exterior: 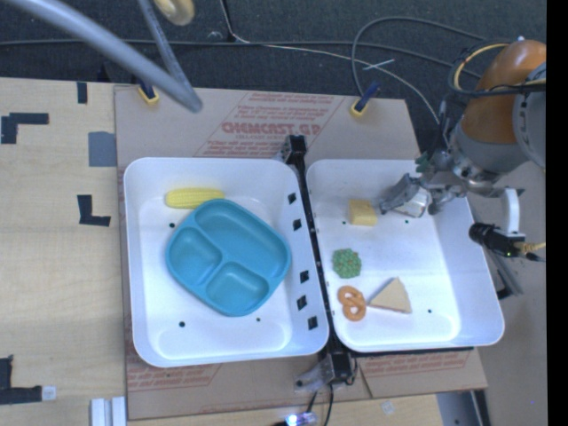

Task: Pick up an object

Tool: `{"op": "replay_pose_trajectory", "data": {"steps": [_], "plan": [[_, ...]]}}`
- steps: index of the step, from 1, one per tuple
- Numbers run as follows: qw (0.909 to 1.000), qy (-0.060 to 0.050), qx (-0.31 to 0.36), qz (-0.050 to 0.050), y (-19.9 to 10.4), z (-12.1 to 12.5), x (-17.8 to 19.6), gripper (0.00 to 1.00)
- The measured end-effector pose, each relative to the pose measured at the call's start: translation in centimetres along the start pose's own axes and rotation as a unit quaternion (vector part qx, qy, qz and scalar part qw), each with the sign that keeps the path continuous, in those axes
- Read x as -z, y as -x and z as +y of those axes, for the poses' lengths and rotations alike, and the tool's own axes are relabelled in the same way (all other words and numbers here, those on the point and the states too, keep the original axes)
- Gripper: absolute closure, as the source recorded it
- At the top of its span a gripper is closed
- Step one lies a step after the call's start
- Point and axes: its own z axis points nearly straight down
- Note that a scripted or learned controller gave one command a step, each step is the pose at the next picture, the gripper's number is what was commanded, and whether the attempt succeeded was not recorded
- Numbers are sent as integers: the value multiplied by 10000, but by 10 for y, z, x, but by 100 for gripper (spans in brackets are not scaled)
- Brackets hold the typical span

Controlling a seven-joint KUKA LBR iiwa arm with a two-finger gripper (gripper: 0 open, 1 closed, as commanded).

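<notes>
In the camera view, the two-finger gripper (404, 199) hangs over the upper right part of the right-hand shallow white bin (461, 264), its fingers pointing left toward the small pale-yellow cheese-like cube (361, 212); nothing sits between the fingers, and you cannot tell from this slant whether they are spread or closed. The cube lies just beside the fingertips but apart from them, so treat it as the likeliest target for the pick. To do the step well, bring the gripper directly over the cube before lowering, confirm the fingers are spread wider than the cube, and set them on two opposite flat faces; a descent from the present offset would probably push the cube toward the bin divider instead of straddling it. Lower until the fingertips reach close to the bin floor, close, then lift straight up and verify that the cube rises with the fingers. Contents of the right-hand bin: the cube near the upper middle, a round green broccoli-like piece (346, 262) below it, an orange pretzel-shaped toy (352, 303) lower still, and a tan wedge shaped like a sandwich half (391, 296) just beside the pretzel on its right; all four stand well clear of one another except the last pair. Contents of the left-hand shallow white bin (146, 264): a blue plastic divided tray (228, 255) lying tilted across the middle with its compartments bare, and a yellow toy corn cob (193, 198) just beside the tray's upper left edge.
</notes>
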Motion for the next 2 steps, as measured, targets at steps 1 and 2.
{"op": "replay_pose_trajectory", "data": {"steps": [1,2], "plan": [[10000,70,19,-12,0,3,9,0],[10000,53,22,-14,-7,6,-37,0]]}}
